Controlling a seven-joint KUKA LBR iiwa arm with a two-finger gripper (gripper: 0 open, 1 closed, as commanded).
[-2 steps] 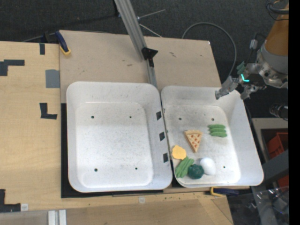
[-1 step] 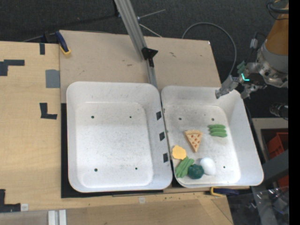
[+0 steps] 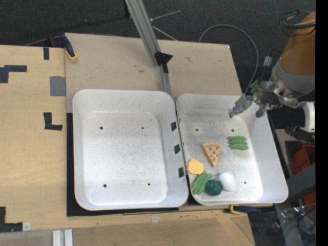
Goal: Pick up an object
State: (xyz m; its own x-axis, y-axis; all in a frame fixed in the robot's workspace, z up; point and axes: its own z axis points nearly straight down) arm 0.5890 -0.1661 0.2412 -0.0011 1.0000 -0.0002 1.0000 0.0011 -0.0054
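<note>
The hand [image 3: 247,106] hovers spread open and empty over the right bin [image 3: 205,106]; nearest below it lie the green pods [image 3: 238,143], apart from the pizza slice [image 3: 211,152]; descend straight over them, fingers straddling.

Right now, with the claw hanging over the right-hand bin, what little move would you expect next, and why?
Probably a short move toward the camera and down. The gripper hovers above the far part of the right bin, with nothing between its fingers. The nearest item is the green pea pod, lying apart from the pizza slice, so it looks like the easiest first try.
</note>
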